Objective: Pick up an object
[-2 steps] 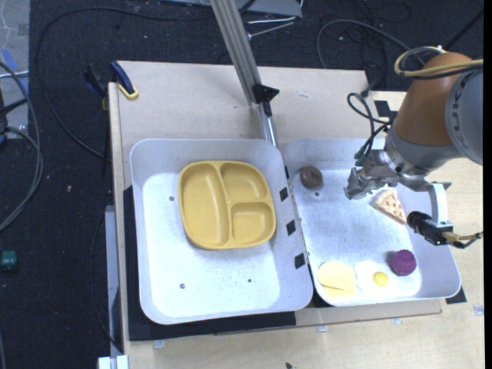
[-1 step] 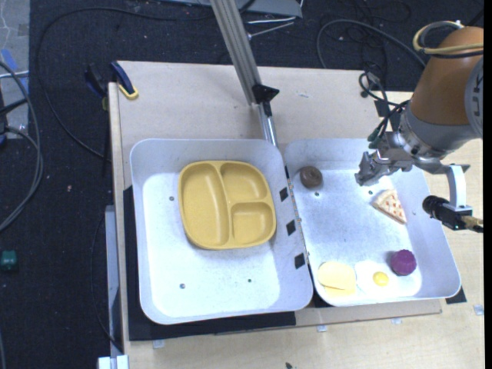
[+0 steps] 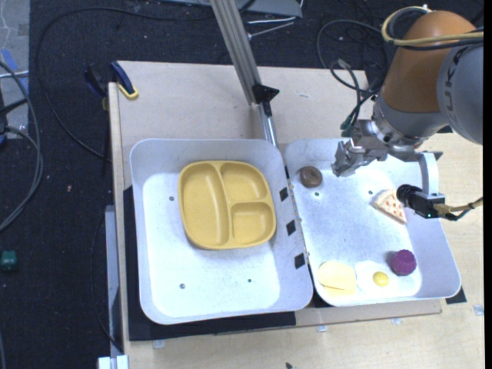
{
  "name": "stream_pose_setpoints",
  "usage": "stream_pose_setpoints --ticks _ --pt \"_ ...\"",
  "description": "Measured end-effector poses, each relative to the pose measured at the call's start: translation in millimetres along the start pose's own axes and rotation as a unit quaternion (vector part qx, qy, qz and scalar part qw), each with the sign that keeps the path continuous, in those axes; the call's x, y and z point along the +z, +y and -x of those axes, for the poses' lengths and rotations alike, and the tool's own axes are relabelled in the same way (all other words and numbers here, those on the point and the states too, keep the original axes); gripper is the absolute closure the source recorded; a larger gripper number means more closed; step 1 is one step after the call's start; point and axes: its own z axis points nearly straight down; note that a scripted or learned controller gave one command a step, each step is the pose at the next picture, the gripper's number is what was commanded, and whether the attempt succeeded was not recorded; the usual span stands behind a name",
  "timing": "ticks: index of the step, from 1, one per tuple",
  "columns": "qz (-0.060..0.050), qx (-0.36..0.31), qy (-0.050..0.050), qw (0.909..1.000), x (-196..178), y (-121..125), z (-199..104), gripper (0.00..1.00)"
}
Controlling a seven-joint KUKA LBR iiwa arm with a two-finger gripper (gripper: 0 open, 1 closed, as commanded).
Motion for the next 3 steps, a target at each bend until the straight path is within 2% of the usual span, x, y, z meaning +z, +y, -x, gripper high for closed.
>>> stream_pose_setpoints --ticks 1,3 --pt "-0.001 0.0 0.0 1.0 6 19 -46 1.0" --pt "0.0 0.0 0.0 1.0 -7 30 -144 1.0"
